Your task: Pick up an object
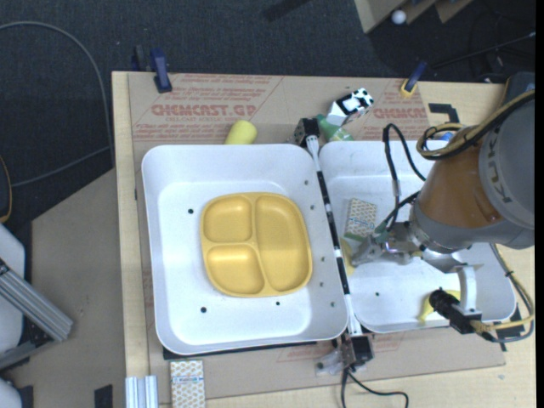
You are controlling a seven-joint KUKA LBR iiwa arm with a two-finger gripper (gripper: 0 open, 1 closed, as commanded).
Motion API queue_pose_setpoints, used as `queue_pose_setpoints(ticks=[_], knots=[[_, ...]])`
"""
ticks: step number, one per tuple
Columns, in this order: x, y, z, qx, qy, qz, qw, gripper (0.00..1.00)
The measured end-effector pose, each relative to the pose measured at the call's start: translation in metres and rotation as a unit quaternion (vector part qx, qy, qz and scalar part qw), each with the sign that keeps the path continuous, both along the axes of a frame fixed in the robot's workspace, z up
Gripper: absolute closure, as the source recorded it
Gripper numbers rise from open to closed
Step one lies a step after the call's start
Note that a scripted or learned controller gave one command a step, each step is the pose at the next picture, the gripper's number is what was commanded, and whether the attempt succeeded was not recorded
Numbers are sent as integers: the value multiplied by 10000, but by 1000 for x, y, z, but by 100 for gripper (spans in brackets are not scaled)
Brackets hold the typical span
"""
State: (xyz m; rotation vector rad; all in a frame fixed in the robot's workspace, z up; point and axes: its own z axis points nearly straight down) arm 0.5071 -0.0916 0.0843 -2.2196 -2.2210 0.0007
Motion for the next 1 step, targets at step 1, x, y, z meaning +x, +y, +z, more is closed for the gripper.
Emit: queue_pose_setpoints(ticks=[1], knots=[[24, -100, 0, -17, -14, -10, 10000, 0]])
